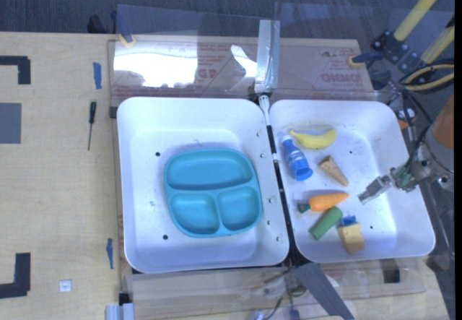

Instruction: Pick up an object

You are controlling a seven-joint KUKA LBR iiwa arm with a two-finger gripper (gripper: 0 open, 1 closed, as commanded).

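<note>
While your gripper hangs over the right bin, fingers apart, holding nothing, carrot at its nine o'clock, banana toward eleven.

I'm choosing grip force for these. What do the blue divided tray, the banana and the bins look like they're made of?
Blue divided tray: likely smooth moulded plastic, even colour, soft sheen. Banana: probably a plastic toy, uniform glossy yellow. Bins: seemingly thin white formed plastic with rounded corners, slightly scuffed.
</note>
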